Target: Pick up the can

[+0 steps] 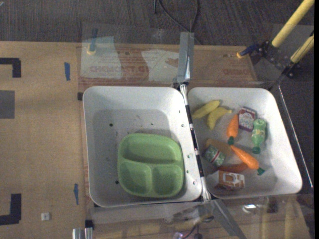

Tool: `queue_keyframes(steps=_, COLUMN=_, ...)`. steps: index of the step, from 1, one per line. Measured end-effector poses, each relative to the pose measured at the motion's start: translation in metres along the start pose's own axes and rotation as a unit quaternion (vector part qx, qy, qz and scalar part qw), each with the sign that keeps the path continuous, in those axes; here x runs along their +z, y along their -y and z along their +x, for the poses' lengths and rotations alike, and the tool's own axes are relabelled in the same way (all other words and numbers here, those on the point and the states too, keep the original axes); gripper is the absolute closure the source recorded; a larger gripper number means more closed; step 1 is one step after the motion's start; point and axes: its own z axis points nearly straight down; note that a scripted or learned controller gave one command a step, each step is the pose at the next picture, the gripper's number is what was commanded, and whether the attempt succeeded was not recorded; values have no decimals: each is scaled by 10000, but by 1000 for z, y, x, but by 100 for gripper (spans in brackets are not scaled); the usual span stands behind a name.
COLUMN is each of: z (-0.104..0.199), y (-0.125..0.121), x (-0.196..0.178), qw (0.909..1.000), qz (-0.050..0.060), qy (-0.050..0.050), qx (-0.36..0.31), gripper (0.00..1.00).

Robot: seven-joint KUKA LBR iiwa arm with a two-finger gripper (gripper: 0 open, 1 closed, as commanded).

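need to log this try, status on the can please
Can lying in right bin, near the left wall, untouched. Carrot close on its right, orange box just below. Green tray in left bin.

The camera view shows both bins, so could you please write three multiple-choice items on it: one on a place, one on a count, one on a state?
1. Where is the can?
A. in the right bin, near the divider
B. on the green tray
C. on the cardboard outside the bins

2. How many carrots lie in the right bin?
A. none
B. two
C. five

3. How does the green bottle rest?
A. standing on the tray
B. hanging over the bin's rim
C. lying on the bin floor

Answers:
1. A, it sits at the right bin's left side.
2. B, two orange carrots show there.
3. C, it lies flat beside the red carton.
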Motion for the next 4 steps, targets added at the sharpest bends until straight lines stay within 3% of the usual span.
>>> queue_keyframes(steps=1, z=46, y=-21, x=-57, qw=9960, qz=-20, qy=-12, qx=894, gripper=100)
queue_keyframes(steps=2, z=-2, y=-1, x=-52, qw=9953, qz=2, qy=-1, qx=972, gripper=100)
queue_keyframes(steps=3, z=-1, y=0, x=11, qw=9945, qz=-1, qy=-4, qx=1045, gripper=100)
queue_keyframes(steps=4, z=-1, y=-1, x=-57, qw=10000, qz=-20, qy=-12, qx=52, gripper=100)
